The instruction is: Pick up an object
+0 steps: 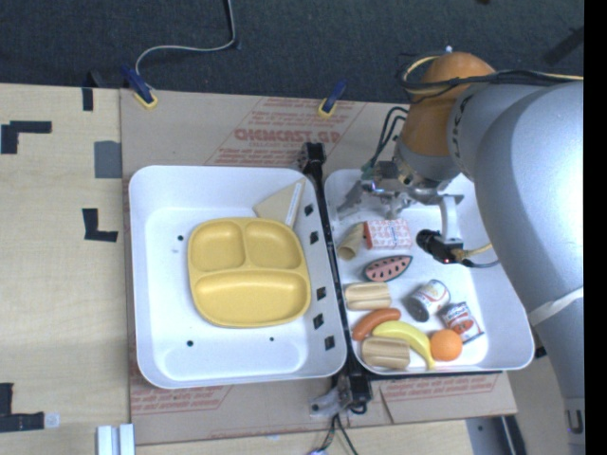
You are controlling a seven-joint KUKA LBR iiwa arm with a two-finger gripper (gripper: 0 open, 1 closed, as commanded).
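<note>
My gripper (382,193) hangs over the far end of the right bin (493,282), below the orange wrist band. Just in front of it lies a small red-and-white carton (387,232), with a tan cone-shaped piece (351,242) to its left. Farther toward the front lie a watermelon slice (387,269), a bun (368,296), a sausage (375,322), a banana (414,338), a bread piece (384,353) and an orange (445,345). Two small cans (429,299) (460,320) sit on the right. I see nothing held in the gripper.
The left bin (156,282) holds a yellow divided plate (249,270) and a beige wedge (282,202) at its far right corner. A black divider (322,254) runs between the bins. The large grey arm (531,178) covers the right bin's right side.
</note>
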